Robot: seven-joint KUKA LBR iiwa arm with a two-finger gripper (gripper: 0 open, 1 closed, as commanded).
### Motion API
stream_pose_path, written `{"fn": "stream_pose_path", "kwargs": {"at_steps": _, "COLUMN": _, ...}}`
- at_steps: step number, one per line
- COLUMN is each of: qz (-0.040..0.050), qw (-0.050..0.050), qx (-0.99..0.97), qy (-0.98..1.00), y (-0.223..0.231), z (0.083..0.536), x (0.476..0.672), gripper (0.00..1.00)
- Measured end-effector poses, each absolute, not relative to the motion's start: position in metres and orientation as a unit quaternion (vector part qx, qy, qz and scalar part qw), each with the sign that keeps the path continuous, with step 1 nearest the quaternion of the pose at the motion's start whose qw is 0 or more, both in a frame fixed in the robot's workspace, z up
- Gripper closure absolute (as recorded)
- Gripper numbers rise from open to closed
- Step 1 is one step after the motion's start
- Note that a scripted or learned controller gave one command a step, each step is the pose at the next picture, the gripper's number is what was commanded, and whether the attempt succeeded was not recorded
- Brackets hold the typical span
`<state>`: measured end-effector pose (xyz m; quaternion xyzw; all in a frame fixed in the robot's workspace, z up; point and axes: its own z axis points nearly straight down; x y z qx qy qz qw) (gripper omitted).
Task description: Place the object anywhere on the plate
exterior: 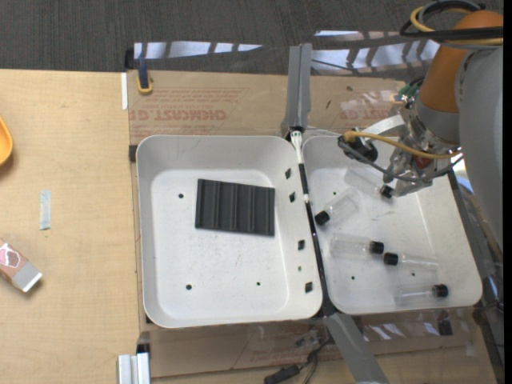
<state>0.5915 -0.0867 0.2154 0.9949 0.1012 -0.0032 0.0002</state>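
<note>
Nearest us, clear vials (416, 294) lie in the right bin (468, 282); we judge pickup pending, the gripper (390, 189) hovering above, finger state indiscernible, next descending onto one before crossing to the dark plate (235, 207).

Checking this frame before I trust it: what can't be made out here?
- Claw: too small and cluttered with cables to tell whether it grips anything.
- Clear tubes in the right bin: see-through against white, so their count and outlines are unsure.
- Orange thing: cut off by the camera view's left edge.
</note>
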Motion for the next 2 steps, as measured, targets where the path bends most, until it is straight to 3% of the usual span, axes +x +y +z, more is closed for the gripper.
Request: {"fn": "stream_pose_path", "kwargs": {"at_steps": 2, "qz": -0.0030, "qw": 0.000, "qx": 0.963, "qy": 0.269, "y": 0.029, "z": 0.190, "x": 0.543, "gripper": 1.00}}
